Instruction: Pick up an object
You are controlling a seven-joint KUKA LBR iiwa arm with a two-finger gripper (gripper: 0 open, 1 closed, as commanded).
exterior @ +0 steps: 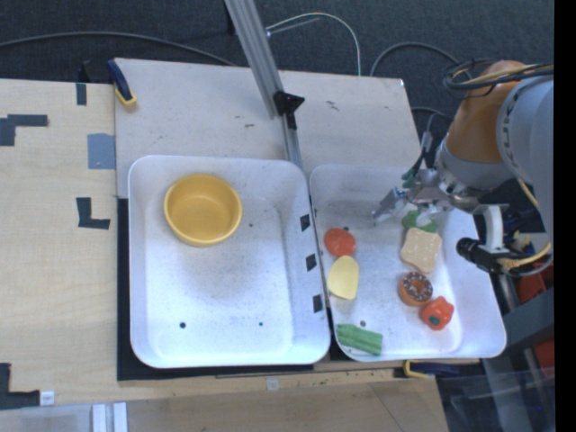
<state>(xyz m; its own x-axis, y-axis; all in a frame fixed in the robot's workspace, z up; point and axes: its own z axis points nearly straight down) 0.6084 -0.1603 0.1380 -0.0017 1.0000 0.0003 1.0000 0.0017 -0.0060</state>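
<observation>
My gripper (410, 209) is low over the far part of the right bin (360, 183), and its fingers stand open. A small green item (419, 220) lies just under it, partly hidden, and I cannot tell whether the fingers touch it. A tan bread-like block (421, 249) sits right in front of the gripper. Closer to the front edge are a sprinkled donut (415, 288) and a red pepper (436, 313). A red tomato (339, 241), a pale yellow piece (343, 277) and a green pod (360, 338) lie along the bin's left side.
The left bin (225, 322) holds a yellow bowl (202, 208) near its far left corner. A metal pole (256, 43) rises behind the bins. The arm's orange band (477, 120) and cables crowd the right side.
</observation>
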